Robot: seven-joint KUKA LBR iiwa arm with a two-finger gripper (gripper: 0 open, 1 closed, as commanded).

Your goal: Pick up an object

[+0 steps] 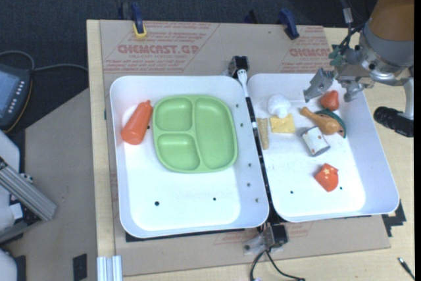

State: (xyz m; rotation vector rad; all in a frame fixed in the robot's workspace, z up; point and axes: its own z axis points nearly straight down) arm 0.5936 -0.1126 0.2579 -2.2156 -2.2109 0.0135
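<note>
1. The left bin (131, 201) holds a green divided plate (195, 133), with an orange carrot-like toy (136, 122) lying just left of it.
2. The right bin (368, 194) carries a scatter of small toys.
3. The gripper (334, 90) hangs over that bin's far right part, fingers spread wide, with a small red toy (329, 100) between them, though I cannot tell if they touch it.
4. A brown drumstick (321, 120), a yellow cheese wedge (283, 124), a grey block (315, 141) and a red strawberry (327, 176) lie nearer.

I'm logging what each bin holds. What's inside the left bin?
The left bin holds a green divided plate and, touching its left edge, an orange carrot-shaped toy. Anything beneath the plate is covered.
</note>
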